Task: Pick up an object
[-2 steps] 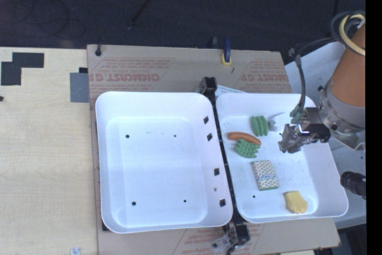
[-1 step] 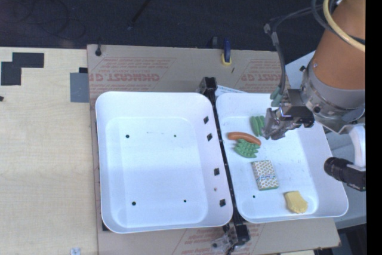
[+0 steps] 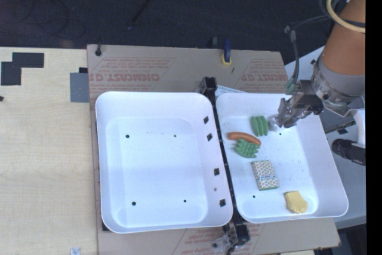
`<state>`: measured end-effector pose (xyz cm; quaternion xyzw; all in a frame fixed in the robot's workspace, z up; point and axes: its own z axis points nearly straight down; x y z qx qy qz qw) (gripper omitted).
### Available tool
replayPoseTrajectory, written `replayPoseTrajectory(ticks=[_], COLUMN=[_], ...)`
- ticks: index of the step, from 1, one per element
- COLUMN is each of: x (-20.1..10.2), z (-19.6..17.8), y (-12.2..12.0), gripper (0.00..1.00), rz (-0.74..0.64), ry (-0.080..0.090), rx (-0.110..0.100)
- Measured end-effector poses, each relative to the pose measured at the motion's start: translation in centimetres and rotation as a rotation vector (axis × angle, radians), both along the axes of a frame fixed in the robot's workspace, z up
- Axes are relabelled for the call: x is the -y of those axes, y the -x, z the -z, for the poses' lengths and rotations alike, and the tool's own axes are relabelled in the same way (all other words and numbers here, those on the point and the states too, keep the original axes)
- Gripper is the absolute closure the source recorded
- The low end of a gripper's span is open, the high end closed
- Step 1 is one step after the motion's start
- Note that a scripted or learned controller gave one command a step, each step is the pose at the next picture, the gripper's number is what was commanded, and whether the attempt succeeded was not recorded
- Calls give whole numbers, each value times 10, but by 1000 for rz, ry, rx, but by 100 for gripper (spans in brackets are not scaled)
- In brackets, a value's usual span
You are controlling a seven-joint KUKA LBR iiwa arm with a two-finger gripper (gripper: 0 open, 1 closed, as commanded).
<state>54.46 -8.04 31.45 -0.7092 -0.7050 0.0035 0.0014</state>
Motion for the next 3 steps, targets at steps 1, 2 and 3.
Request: replayPoseTrajectory(ticks=[1, 2, 3], x=[23, -42, -81], z=[7, -169, -63], y=[72, 31, 42], gripper=[100, 100, 100], rz=[-2, -13, -9], ry=[-4, -2, -3], rx=[-1, 24, -5])
